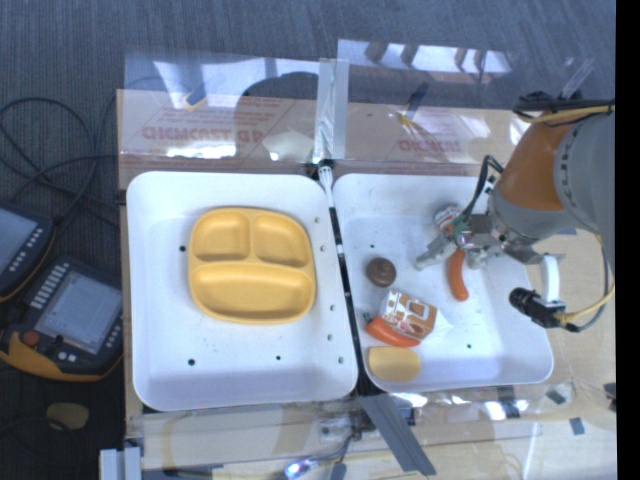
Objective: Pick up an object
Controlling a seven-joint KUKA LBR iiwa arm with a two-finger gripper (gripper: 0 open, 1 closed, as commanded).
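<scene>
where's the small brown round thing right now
The brown round object lies in the right bin, near its left wall, just above the printed packet.

The left white bin holds a yellow plate with three compartments, which lies near the bin's middle, a little toward 12 o'clock. At 9 o'clock from this bin, off the bench, a teach pendant with a grey screen and an orange-yellow edge lies on the dark carpet, and black cables run at 12 o'clock from it. Behind both bins, at 12 o'clock, brown cardboard lies under clear plastic sheet.
</scene>
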